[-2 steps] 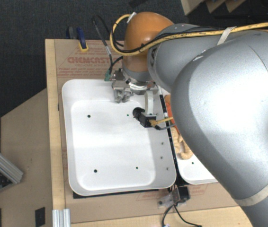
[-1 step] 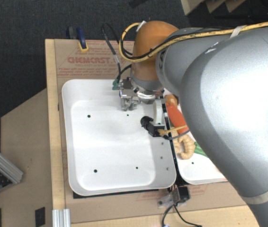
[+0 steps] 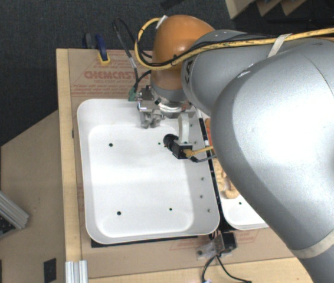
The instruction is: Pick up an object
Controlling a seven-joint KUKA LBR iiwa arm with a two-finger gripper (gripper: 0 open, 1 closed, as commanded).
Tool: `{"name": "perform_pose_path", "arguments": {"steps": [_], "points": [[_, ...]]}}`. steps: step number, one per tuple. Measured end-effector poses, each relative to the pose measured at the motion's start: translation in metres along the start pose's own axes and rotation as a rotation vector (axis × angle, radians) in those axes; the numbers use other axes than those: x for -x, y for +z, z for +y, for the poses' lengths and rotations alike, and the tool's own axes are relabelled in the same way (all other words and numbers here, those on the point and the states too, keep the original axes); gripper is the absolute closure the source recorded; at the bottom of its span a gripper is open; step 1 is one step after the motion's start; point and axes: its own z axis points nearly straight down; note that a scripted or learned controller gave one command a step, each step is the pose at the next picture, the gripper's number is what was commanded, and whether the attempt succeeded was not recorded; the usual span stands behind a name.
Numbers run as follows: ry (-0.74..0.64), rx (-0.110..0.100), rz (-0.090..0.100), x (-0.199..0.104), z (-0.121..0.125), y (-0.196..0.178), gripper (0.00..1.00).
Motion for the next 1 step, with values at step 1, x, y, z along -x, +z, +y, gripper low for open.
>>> {"name": "perform_pose_path", "arguments": {"steps": [1], "points": [[-0.006, -0.002, 0.000, -0.0908, -0.0019, 0.0002, 1.00]]}}
